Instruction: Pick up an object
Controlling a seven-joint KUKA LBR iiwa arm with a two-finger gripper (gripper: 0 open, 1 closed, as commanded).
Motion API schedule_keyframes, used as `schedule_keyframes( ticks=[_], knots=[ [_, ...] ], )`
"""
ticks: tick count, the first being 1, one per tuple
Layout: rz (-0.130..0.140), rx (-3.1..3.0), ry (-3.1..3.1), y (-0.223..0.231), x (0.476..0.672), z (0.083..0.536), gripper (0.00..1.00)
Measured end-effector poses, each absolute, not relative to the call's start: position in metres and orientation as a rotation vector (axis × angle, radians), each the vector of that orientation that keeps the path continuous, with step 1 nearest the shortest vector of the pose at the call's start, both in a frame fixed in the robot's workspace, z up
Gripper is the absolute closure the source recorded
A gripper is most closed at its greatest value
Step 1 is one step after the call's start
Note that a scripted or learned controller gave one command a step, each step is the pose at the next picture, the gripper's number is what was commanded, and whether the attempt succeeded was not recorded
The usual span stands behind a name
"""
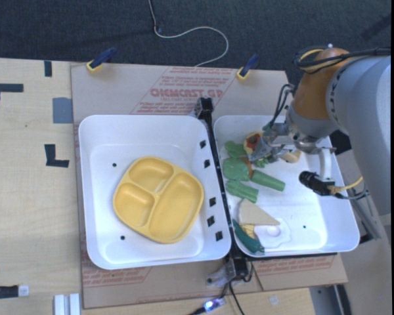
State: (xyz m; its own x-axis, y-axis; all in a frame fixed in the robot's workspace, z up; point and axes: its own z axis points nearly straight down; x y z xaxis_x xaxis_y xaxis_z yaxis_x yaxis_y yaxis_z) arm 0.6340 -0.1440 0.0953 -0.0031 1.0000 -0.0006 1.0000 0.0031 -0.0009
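Observation:
The right bin point(328, 235) holds several toy foods. Green pieces lie at its left: a leafy one point(235, 169), a long one point(269, 181) and a shorter one point(243, 191). A small red and yellow piece point(253, 140) sits near the bin's back left. Towards the front lie a beige wedge point(256, 213), a white fried egg point(276, 232) and a dark green piece point(249, 242). My gripper point(266, 151) is low in the back of this bin, right beside the red and yellow piece and above the long green one. A cream piece point(290, 155) lies just to its right.
The left bin point(98, 176) holds a yellow divided plate point(159, 199). A black divider point(213, 169) runs between the bins. The grey arm with its orange band point(314, 94) hangs over the right bin's back right, with a black cable point(318, 182) beside it.

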Motion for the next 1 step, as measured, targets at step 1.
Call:
schedule_keyframes(
  ticks=[1],
  knots=[
    [-0.003, -2.223, -2.225, -0.1457, 0.6289, 0.1565, 1.0]
  ],
)
